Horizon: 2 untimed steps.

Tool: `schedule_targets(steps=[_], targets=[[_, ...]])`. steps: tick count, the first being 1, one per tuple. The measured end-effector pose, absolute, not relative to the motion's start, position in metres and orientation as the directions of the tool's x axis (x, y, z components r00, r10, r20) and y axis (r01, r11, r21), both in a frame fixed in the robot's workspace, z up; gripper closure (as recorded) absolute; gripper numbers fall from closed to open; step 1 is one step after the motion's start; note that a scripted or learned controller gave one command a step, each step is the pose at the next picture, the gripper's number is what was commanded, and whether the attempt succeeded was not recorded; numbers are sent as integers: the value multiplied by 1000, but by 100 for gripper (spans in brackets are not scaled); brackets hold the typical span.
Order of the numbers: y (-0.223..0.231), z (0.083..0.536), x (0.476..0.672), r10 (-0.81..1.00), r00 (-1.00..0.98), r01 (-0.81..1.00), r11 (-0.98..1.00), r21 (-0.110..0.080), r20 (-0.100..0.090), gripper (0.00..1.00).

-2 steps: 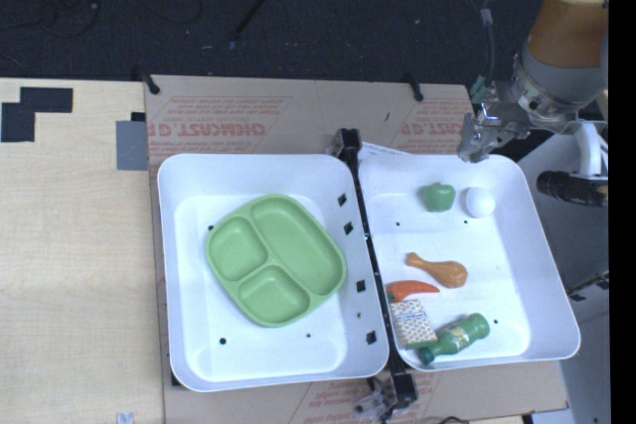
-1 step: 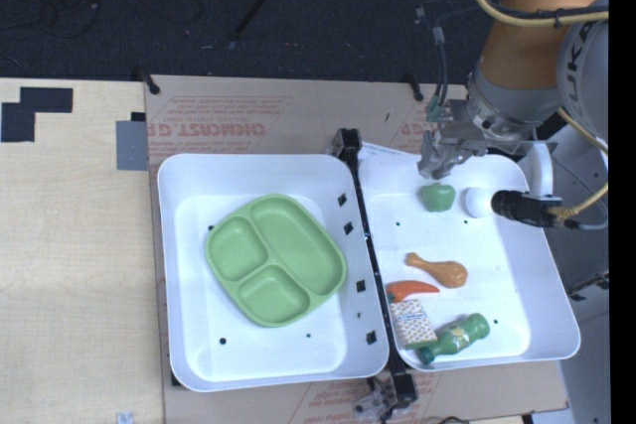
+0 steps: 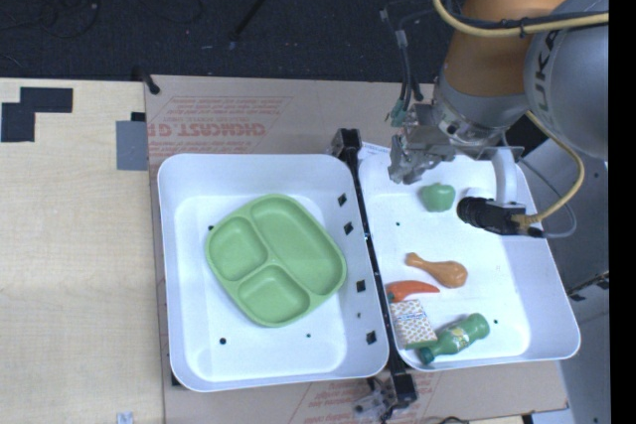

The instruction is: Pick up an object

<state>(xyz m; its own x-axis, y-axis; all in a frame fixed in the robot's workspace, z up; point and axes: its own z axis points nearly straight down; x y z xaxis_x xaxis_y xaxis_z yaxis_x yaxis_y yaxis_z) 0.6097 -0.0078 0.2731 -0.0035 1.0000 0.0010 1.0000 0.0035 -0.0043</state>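
My gripper (image 3: 407, 169) hangs over the far left part of the right bin (image 3: 537, 313), beneath the grey arm with its orange band. A small green round object (image 3: 436, 197) lies just to the gripper's right, apart from it. Nearer the front of that bin lie an orange drumstick-shaped toy (image 3: 437, 269), a red-orange carrot-like piece (image 3: 410, 290), a patterned square packet (image 3: 412, 321) and a green bottle (image 3: 455, 337) on its side.
The left bin (image 3: 189, 313) holds a green divided plate (image 3: 274, 258). A black divider (image 3: 360, 243) runs between the two bins. A black cylindrical part (image 3: 489, 213) with cables juts over the right bin. Cardboard lies under both bins.
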Motion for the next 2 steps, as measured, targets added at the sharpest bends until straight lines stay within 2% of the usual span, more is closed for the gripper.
schedule_targets(steps=[1, 2], targets=[[47, 255, 592, 1000, -4, 1000, 4, -6, 1, 100], [91, 255, 583, 1000, -3, 1000, 3, -5, 0, 100]])
